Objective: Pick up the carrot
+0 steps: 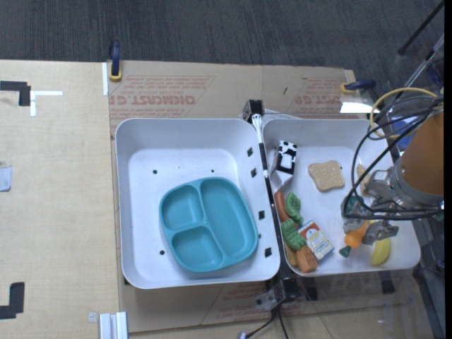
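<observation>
Right now my gripper (367, 226) hangs low over the carrot (352, 237) in the right bin (339, 134), beside the banana (381, 251). Whether it has closed, I cannot tell. I should centre on the orange body before lifting.

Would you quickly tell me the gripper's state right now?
Gripper: low in the right bin, at the carrot; state cannot be told.

A pale wooden tabletop (56, 210) fills the view from 7 to 10 o'clock. Brown cardboard (183, 94) lies flat on it toward 12 o'clock. Dark grey carpeted floor (212, 16) runs along the top, evenly lit.
</observation>
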Controlling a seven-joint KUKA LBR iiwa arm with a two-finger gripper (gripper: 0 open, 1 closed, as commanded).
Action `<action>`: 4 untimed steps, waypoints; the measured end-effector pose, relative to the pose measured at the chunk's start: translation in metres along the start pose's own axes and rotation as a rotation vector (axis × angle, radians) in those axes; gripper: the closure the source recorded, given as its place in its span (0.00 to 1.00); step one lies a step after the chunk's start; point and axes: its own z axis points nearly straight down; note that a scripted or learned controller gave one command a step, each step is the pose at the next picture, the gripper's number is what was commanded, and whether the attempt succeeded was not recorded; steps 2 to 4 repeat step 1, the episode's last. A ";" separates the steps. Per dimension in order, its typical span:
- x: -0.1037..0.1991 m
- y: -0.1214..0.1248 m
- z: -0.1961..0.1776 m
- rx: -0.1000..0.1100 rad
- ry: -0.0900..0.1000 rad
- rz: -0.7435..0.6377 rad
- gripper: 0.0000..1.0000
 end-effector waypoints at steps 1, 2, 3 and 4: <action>0.023 -0.017 0.023 -0.016 0.003 -0.424 1.00; 0.023 -0.017 0.023 -0.016 0.003 -0.424 1.00; 0.023 -0.017 0.023 -0.016 0.003 -0.424 1.00; 0.023 -0.017 0.023 -0.016 0.003 -0.424 1.00</action>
